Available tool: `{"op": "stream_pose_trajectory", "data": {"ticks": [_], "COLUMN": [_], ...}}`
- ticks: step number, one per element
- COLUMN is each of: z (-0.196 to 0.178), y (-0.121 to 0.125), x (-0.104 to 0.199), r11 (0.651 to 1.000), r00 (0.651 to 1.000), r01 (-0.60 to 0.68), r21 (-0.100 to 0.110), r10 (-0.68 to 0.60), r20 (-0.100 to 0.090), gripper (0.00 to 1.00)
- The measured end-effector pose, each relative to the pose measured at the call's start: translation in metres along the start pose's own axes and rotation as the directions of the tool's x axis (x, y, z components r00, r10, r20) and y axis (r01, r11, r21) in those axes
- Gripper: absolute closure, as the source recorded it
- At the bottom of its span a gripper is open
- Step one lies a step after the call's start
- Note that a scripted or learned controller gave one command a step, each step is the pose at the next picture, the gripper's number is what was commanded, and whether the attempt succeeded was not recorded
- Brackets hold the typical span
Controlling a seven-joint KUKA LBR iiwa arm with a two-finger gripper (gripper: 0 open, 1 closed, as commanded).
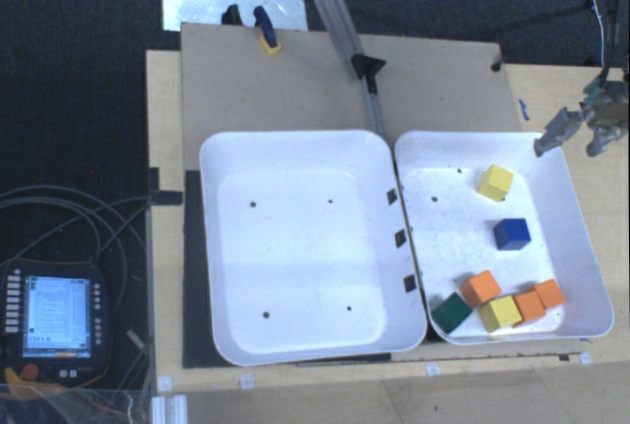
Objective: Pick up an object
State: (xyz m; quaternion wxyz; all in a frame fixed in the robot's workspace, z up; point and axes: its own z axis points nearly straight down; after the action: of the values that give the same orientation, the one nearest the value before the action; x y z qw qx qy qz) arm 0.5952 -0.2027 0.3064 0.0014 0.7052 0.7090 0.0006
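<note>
The gripper hung open and empty past the right bin's far corner. Nearest it inside lay a small yellow cube, tilted.

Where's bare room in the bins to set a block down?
The left bin floor is bare wall to wall. In the right bin, free floor lies left of the yellow block and blue block. Its near corner is crowded: green block and orange blocks.
</note>
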Motion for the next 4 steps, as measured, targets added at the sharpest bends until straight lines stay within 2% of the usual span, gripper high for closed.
{"op": "stream_pose_trajectory", "data": {"ticks": [1,3,4], "z": [0.0,0.084,0.134], "y": [0.0,-0.004,-0.006], "x": [0.0,-0.002,0.009], "r11": [1.0,1.0,1.0], "r00": [1.0,1.0,1.0], "r01": [0.0,-0.003,-0.002], "r21": [0.0,0.004,0.005], "r10": [0.0,0.003,0.002], "r20": [0.0,-0.001,-0.002], "gripper": [0.0,0.0,0.0]}}
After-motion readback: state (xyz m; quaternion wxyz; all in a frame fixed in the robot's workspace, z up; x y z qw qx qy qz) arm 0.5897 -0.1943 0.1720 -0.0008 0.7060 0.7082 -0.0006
